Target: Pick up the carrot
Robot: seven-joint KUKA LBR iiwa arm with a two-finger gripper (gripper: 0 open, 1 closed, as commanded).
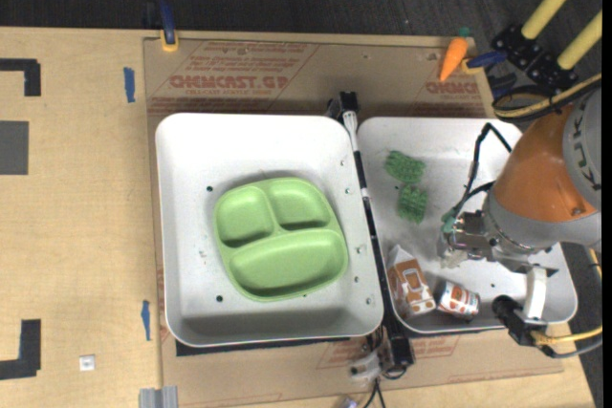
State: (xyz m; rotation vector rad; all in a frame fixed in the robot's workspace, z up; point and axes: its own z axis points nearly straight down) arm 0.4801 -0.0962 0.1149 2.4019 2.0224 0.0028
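Tool [466, 242] sits low in the right bin [435, 131], near its middle, under the orange-banded wrist; whether it is spread or closed I cannot tell, and nothing is seen gripped in it. Carrot [453, 58] lies outside both bins, on the desk [76, 234] just beyond the right bin's far rim, by the board's far right corner. Its long axis runs roughly along the far-near line, slightly slanted, green top at the far end. From the tool the carrot lies straight toward the far edge, well apart, across the rim. Judgement: the next move calls for a lift clear of the bin wall, then travel to the far side. Two green blocks [408, 184] lie between.
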